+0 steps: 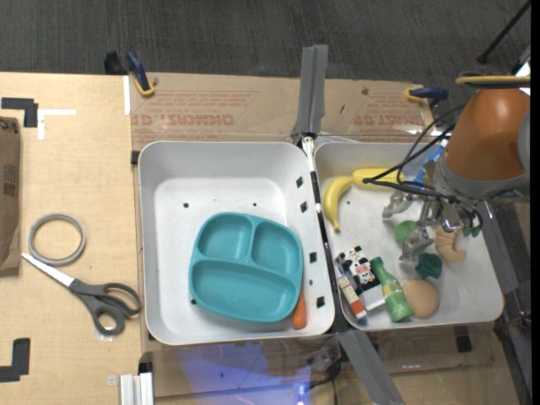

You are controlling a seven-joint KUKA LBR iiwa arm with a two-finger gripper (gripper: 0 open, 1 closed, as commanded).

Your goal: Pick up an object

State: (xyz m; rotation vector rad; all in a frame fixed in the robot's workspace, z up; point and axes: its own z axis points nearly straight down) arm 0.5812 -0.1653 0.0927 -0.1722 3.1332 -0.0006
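Metal end effector (434, 226), finger state unclear; smooth tan egg (420, 297) below, curved yellow banana (339, 194) leftward, glossy green bottle (391, 294) below-left.

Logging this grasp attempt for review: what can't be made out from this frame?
- Gripper: finger state in the camera view, lost among cables and clutter.
- Green object under it: partly covered by the gripper.
- Orange carrot-like piece: mostly hidden behind the teal tray.
- Arm: cut off by the right edge.
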